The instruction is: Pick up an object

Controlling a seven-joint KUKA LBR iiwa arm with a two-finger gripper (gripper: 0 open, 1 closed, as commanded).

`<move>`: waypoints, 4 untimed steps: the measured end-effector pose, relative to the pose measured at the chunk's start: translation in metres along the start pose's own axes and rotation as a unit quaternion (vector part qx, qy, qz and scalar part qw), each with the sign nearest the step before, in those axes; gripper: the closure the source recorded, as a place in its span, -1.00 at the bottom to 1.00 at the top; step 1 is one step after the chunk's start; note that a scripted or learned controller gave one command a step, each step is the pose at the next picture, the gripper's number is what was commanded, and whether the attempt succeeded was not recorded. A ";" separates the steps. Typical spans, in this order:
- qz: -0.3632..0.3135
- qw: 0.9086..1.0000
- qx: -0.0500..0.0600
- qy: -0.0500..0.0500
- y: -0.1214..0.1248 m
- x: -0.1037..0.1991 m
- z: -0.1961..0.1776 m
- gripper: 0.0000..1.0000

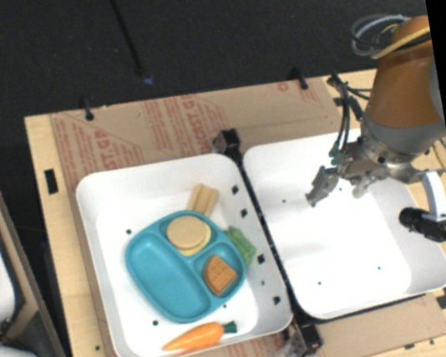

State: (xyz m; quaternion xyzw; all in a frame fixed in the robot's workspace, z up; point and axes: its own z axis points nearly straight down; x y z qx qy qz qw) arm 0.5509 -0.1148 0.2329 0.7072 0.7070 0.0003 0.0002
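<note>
My gripper [341,187] hangs over the right bin [342,281], near its upper middle, with its two fingers spread open and nothing between them. In the left bin [101,211] lies a blue divided tray [159,277]. A round tan biscuit [189,232] and a brown waffle-like piece [220,274] rest in the tray's compartments. A tan wooden block [203,197] lies just beyond the tray, a green piece [243,244] pokes out at its right edge, and an orange carrot [197,336] lies along the bin's front wall.
The two white bins sit side by side on a cardboard-covered bench [139,132]. A black clip [226,141] stands at the top of the divide between them. Cables and a black fitting [423,220] hang by the right bin's right edge.
</note>
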 end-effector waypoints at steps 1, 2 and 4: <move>0.001 1.000 0.002 0.000 0.014 -0.020 0.053 -1.00; 0.001 1.000 -0.001 0.000 0.026 -0.038 0.033 -1.00; 0.001 1.000 -0.002 -0.001 0.083 -0.109 -0.007 -1.00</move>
